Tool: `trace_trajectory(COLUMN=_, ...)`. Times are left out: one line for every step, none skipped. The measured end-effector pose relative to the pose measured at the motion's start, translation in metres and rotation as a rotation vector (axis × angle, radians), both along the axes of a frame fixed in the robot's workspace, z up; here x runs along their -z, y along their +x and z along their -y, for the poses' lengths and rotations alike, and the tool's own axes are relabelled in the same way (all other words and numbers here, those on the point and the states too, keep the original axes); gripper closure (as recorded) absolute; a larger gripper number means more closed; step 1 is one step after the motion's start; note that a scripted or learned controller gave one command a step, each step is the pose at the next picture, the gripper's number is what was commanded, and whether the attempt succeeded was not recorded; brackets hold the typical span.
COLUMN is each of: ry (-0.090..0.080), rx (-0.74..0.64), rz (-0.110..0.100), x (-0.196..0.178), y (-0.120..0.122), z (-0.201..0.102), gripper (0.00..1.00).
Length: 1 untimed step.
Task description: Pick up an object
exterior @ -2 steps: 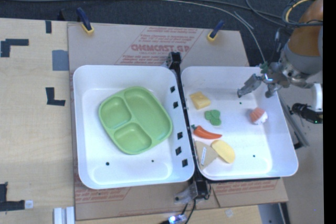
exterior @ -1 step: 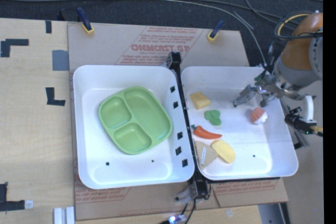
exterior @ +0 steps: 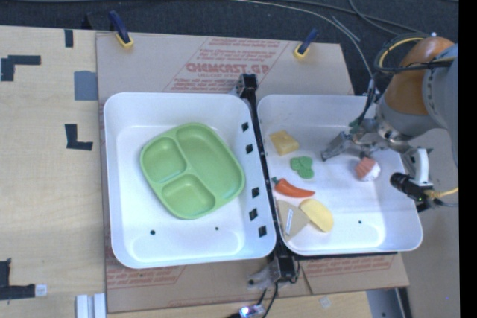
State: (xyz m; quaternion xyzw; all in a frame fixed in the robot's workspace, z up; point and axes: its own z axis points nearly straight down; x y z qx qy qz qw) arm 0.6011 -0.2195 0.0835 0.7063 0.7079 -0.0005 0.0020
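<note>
- The end effector [exterior: 344, 147] sits low in the right bin [exterior: 387, 234], at its right-hand middle, with dark fingers pointing left; one finger [exterior: 333, 150] stretches toward the bin's centre, and whether the fingers are spread or closed I cannot tell.
- A small pink and white object [exterior: 366, 169] lies on the bin floor just near and right of the end effector; nothing is seen between the fingers.
- The arm [exterior: 417, 89] comes in from the right, its orange band high above the wrist, the wrist bent down and leftward into the bin.
- Further left in the same bin lie a yellow block [exterior: 283, 142], a green piece [exterior: 302, 167], a red-orange chili-like piece [exterior: 294, 190], a yellow oval piece [exterior: 317, 215] and a tan wedge [exterior: 292, 220] beside it.
- The left bin [exterior: 127, 234] holds a green divided plate [exterior: 192, 170] with three compartments.
- A cardboard sheet [exterior: 216, 63] under the bins carries red print at its far edge; the letters are too blurred to read surely.
- Two blue and yellow clamps [exterior: 119, 30] [exterior: 305, 45] pin the cardboard to the bench [exterior: 45, 182].
</note>
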Motion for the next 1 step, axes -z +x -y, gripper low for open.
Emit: trace_trajectory(ry=-0.003, rx=0.0, rz=0.004, x=-0.014, y=0.0015, z=0.0007, gripper=1.0)
